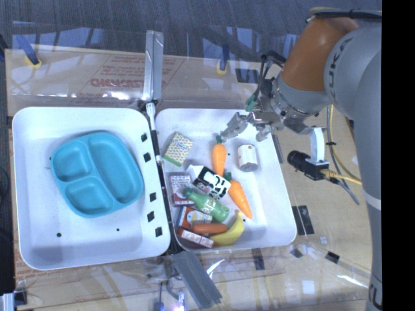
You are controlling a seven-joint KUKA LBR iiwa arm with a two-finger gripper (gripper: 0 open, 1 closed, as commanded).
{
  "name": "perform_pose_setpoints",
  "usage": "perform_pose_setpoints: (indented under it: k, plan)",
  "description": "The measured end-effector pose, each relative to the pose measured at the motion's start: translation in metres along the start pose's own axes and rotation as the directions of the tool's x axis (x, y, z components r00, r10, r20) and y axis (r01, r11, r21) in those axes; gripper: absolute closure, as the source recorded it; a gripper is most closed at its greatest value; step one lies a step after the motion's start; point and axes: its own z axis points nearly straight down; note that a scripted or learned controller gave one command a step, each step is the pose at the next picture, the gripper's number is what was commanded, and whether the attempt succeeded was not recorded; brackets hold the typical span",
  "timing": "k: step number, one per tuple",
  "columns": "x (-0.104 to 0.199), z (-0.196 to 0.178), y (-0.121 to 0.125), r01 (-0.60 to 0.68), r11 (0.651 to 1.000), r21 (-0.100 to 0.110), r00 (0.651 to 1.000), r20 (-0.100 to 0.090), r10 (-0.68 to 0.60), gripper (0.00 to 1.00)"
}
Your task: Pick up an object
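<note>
Gripper [248, 129] position: above the upper part of the right bin [279, 193], carried by the grey arm [337, 57] with its orange band. Both fingers [232, 128] are spread apart with nothing between them.

Right bin contents:
- A white cylinder [246, 157] lies just below the gripper, near the bin's right wall.
- An orange carrot [219, 158] lies beside the cylinder, to its left.
- A second carrot [240, 198] lies lower down, angled toward the bin's lower right.
- A black-and-white patterned item [213, 181] sits between the two carrots.
- A green bottle [207, 201] lies on its side, above a banana [229, 232] at the bin's lower edge.
- A small green-patterned packet [177, 148] lies apart, near the upper left corner.

Left bin [39, 238] contents: a blue divided plate [96, 172] with three compartments.
</note>
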Motion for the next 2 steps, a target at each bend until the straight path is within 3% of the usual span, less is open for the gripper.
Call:
perform_pose_setpoints:
  k: [1,2]
  plan:
    - [0.018,0.084,-0.013,-0.061,0.998,0.001,0.998,0.000,0.061,0.00]
    - [-0.006,0.142,-0.026,-0.150,0.989,-0.010,0.989,-0.001,0.150,0.00]
